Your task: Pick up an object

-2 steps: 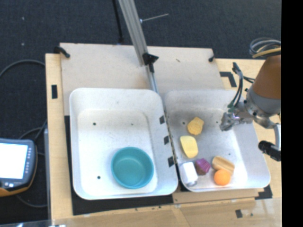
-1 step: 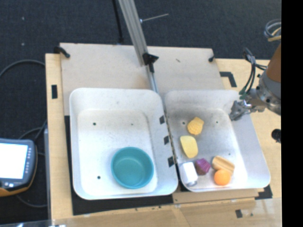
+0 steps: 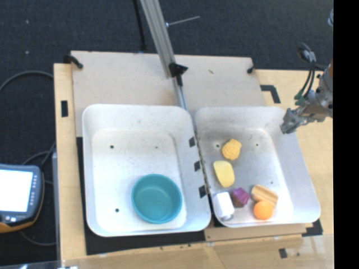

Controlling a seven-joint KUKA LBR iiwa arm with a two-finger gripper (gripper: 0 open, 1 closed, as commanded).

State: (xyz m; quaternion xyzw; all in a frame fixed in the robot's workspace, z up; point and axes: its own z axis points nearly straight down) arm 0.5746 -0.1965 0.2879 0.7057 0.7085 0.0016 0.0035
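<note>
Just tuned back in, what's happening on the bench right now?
The grey arm's gripper sits at the upper right rim of the right white bin, with nothing seen between its fingers. No pick has happened yet. In that bin lie a bumpy yellow corn-like piece, a smooth pale yellow block, a white cylinder, a small purple piece, a tan bread-like piece and an orange ball. The left white bin holds a teal round bowl.

teal bowl (image 3: 157, 198); white bins (image 3: 140, 112); orange ball (image 3: 263, 210); purple piece (image 3: 240, 196); yellow block (image 3: 224, 174)
</note>
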